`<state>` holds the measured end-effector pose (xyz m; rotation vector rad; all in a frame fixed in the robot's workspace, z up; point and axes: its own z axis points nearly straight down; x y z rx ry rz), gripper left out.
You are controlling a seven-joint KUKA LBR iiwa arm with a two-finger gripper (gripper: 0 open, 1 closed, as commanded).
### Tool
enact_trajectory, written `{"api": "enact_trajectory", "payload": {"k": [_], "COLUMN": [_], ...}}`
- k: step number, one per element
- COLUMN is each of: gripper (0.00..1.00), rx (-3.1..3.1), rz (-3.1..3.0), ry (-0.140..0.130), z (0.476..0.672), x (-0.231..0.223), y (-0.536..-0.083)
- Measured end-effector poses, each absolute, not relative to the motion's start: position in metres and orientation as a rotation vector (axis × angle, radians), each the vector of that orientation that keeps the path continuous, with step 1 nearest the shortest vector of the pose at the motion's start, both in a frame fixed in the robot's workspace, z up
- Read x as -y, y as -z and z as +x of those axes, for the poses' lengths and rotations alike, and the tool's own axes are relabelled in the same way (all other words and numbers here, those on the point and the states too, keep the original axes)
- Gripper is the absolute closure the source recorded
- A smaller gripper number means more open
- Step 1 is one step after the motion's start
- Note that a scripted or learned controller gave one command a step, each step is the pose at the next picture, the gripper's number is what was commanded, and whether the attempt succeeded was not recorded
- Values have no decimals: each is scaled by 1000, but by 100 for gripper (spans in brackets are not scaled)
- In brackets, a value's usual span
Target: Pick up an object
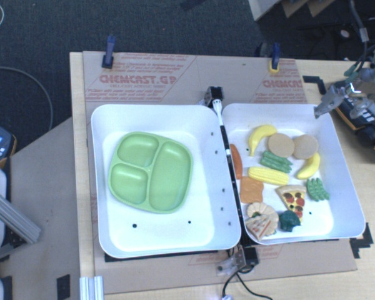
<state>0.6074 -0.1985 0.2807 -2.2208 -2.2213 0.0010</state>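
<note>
At the right edge, the gripper [356,89] is partly cut off, perhaps above the right bin's [344,167] far corner; its state is unreadable. Toy food [278,177] fills that bin; a green divided plate [151,172] sits in the left bin [106,230].

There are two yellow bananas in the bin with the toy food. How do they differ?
The upper banana lies near the bin's top left, beside a tan round piece; the lower banana lies further right, below the other tan round. The upper one looks bigger and bends like an arch, while the lower one looks smaller and slants down to the left. Both are yellow, curved toy fruit in the right bin.
</note>
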Motion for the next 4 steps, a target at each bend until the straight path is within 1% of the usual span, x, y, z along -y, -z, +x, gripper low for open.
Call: {"api": "enact_trajectory", "payload": {"k": [1,2,3,4], "gripper": [0,0,0,100], "rx": [2227,2228,2233,2222], "rz": [-2212,-2209,-2198,-2220], "ry": [3,1,-1,-1], "z": [576,543,512,514], "x": [128,40,-92,-83], "y": [-312,-330,-309,-321]}}
